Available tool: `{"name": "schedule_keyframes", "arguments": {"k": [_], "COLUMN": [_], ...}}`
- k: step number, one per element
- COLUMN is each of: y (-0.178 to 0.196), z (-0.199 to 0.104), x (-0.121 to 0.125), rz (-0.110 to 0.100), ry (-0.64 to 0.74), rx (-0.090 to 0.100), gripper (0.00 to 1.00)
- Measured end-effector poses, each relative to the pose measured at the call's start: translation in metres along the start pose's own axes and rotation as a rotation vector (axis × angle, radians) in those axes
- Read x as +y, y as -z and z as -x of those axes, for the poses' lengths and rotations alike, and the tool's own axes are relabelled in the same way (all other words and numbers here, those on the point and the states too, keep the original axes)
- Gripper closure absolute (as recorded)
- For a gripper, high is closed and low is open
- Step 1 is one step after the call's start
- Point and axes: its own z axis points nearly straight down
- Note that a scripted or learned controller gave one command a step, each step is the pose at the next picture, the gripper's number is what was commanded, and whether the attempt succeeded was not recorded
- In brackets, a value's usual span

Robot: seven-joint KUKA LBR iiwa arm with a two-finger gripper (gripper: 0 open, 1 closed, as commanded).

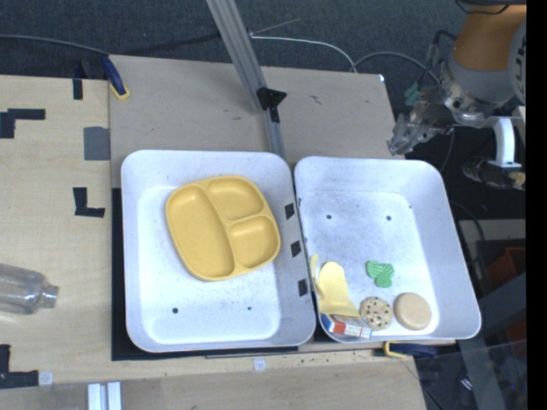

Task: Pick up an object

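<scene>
The right bin [427, 186] holds a small green piece [380, 272], a chocolate-chip cookie [374, 312], a tan round bun [413, 310], a pale yellow piece [333, 286] and a red and white packet [346, 326], all crowded in its near corner. My gripper [408, 135] hangs above the far right corner of that bin, outside its rim and well away from the objects. Nothing shows between its fingers.
The left bin [145, 229] holds a yellow divided plate [222, 226]. A metal pole [239, 45] slants over the bench toward the gap between the bins. A clear plastic bottle [21, 289] lies on the bench at the left edge.
</scene>
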Motion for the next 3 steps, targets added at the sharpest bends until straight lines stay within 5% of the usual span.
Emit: {"name": "schedule_keyframes", "arguments": {"k": [1, 2, 3], "y": [-0.107, -0.153, -0.081], "z": [-0.003, -0.026, 0.038], "x": [-0.010, -0.052, -0.077], "rz": [-0.010, -0.010, 0.004], "ry": [-0.003, -0.004, -0.008], "rx": [0.001, 0.002, -0.003], "gripper": [1.00, 1.00, 1.00]}}
